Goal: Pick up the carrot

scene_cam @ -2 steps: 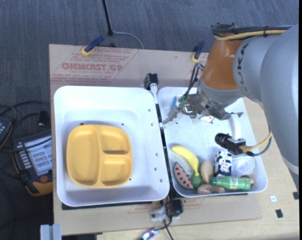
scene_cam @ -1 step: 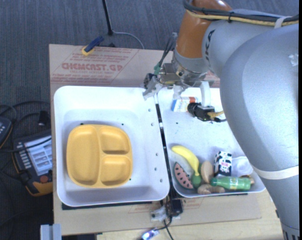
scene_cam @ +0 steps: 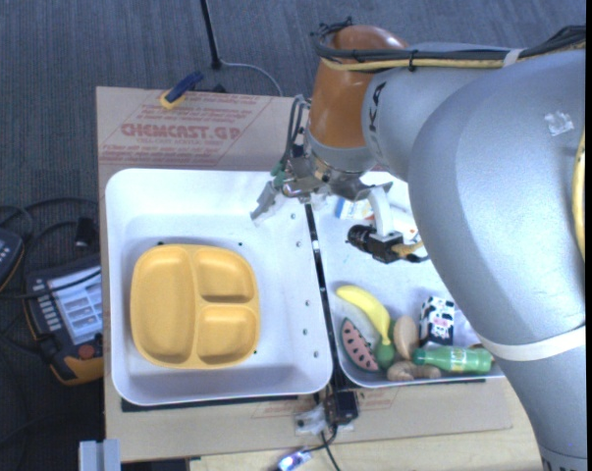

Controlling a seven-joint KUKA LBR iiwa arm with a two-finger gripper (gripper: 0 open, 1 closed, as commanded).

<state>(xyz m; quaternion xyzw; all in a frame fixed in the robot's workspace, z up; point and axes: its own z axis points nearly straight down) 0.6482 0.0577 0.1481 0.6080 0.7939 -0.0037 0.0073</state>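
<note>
The grey arm (scene_cam: 492, 165) is seen reaching in from the right, its orange band (scene_cam: 340, 96) just above the fingers (scene_cam: 264, 205). One finger is seen jutting out over the upper right corner of the left bin (scene_cam: 178, 199). The rest is covered by the wrist, so whether the fingers are open or closed cannot be told, and nothing is seen held between them. The tabletop is covered by a brown printed cardboard sheet (scene_cam: 178, 126), which extends above and to the left of the fingers. A yellow three-compartment plate (scene_cam: 192, 304) is laid flat in the left bin, well below and to the left of the fingers. The right bin (scene_cam: 369, 273) is placed to the right of the fingers, and its contents are gathered at its lower end, well apart from them. There a banana (scene_cam: 364, 307) is found nearest the fingers. A watermelon slice (scene_cam: 357, 346) is set just beneath it. A green bottle (scene_cam: 453, 361) is laid on its side farthest down and to the right. The carrot (scene_cam: 405, 334), as far as it can be made out, is the pale orange oblong piece between the banana and a black-and-white patterned thing (scene_cam: 436, 319).
</note>
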